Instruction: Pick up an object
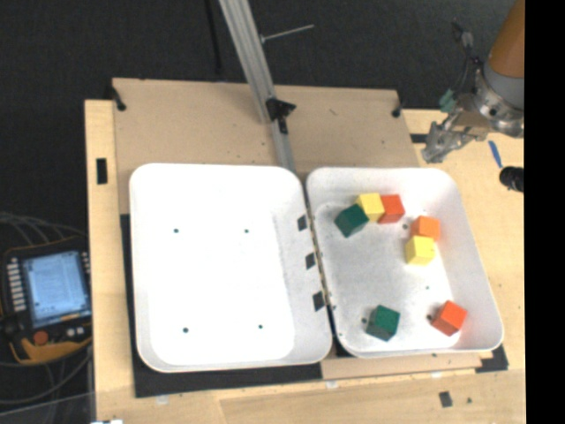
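White right bin (472,263) keeps seven wooden blocks loose; my hand (439,146) parked beyond its far rim, finger spread unreadable.

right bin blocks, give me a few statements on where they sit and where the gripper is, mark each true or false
1. All the coloured blocks lie in the right bin. True.
2. Two green blocks are there, one near the top left and one near the bottom. True.
3. The gripper is down among the blocks. False: it hangs beyond the bin's top right corner, over the bench.
4. A yellow block touches an orange-red block. True.
5. The left bin holds a green block. False: both green blocks lie in the right bin.
6. The gripper holds a yellow block. False: nothing shows between its fingers.
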Controlling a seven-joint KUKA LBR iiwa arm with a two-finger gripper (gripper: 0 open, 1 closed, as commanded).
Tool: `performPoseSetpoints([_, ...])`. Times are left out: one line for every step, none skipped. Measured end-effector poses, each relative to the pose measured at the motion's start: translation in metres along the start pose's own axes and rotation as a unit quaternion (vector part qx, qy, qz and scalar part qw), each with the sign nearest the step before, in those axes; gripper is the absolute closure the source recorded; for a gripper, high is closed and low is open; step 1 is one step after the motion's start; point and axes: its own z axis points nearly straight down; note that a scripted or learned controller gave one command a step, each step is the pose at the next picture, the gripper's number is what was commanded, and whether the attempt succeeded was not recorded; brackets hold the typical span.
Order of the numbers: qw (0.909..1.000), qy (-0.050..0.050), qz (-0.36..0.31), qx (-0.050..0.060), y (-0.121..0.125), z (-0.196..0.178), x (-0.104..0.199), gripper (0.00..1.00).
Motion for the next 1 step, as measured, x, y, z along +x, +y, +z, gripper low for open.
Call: performPoseSetpoints([1.0000, 0.001, -0.001, 0.003, 0.0010, -0.0172, -0.0005, 1.00])
